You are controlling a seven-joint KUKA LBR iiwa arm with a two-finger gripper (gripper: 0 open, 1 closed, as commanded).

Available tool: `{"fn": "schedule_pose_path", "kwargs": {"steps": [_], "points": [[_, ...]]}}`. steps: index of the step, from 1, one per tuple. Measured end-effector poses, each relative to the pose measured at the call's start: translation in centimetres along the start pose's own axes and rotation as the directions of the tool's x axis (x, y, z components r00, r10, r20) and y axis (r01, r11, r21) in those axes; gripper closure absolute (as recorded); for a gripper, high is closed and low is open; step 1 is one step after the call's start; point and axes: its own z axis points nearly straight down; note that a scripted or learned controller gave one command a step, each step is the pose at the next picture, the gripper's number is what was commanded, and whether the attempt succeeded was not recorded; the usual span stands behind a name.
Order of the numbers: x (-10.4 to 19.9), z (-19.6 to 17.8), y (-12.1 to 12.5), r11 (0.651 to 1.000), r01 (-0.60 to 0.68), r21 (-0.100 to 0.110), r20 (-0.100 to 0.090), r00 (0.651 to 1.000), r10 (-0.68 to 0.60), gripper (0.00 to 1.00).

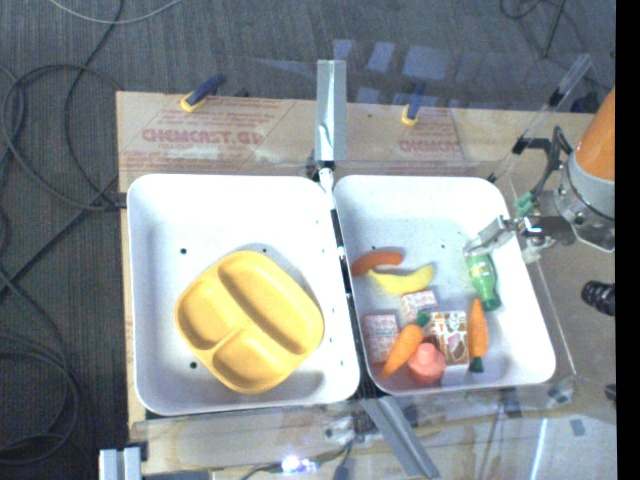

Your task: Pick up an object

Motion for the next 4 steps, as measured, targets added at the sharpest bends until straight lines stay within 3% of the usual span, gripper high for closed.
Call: {"fn": "schedule_pose_path", "kwargs": {"steps": [1,2,3,4], "points": [[0.7,11.4,3.2,1.0,0.022,0.002,0.0,1.0,-0.022,0.0],[-1.9,15.1,5.1,0.996,0.08,-0.028,0.001,0.997,-0.08,0.0],[-4.0,17.5,8.9,0.997,0.073,-0.012,-0.003,0.997,-0.073,0.0],[0.4,14.9,9.0,0.986,0.165,0.0,0.002,0.986,-0.165,0.0]]}}
